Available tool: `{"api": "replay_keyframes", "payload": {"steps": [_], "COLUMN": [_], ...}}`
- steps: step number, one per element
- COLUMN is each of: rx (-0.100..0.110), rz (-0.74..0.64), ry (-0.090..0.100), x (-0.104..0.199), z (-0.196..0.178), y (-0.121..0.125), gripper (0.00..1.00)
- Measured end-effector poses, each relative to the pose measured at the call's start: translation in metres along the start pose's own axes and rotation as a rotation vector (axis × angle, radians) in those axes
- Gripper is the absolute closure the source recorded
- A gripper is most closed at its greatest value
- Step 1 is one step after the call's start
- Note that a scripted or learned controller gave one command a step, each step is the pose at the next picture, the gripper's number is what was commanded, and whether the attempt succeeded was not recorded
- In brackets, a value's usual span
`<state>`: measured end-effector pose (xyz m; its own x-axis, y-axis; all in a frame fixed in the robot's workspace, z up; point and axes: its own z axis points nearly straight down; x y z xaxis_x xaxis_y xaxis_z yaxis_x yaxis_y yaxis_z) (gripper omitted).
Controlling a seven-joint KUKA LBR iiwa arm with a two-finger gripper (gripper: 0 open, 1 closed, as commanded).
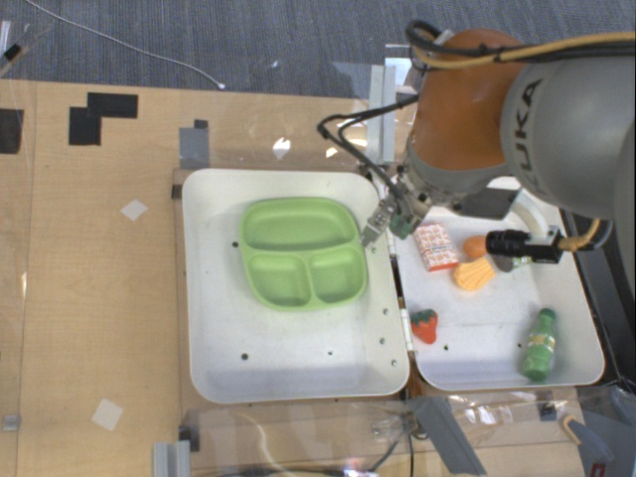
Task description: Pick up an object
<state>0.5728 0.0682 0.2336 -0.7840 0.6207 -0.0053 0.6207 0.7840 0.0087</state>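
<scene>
Green plastic bottle (538, 345) lay lower right in right white bin (571, 296); gripper (390, 217) hung mid-frame over bin divider, fingers' state couldn't tell, w/ green three-compartment plastic tray (301, 252) left.

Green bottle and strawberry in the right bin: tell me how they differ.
The green bottle is long and slim, while the strawberry is short and squat. The bottle is green with a pale label band; the strawberry is red with a green leafy top. The bottle lies near the bin's front right corner, the strawberry against its left wall by the divider. Both rest on the floor of the right bin, apart from the end effector.
</scene>
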Motion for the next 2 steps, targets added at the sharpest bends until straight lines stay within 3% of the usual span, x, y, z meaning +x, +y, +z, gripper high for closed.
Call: {"api": "replay_keyframes", "payload": {"steps": [1,2], "rx": [0.004,0.003], "rz": [-0.534,-0.144], "ry": [0.004,0.002], "x": [0.079,0.097], "z": [0.028,0.032], "y": [-0.034,-0.011], "gripper": [1.0,1.0]}}
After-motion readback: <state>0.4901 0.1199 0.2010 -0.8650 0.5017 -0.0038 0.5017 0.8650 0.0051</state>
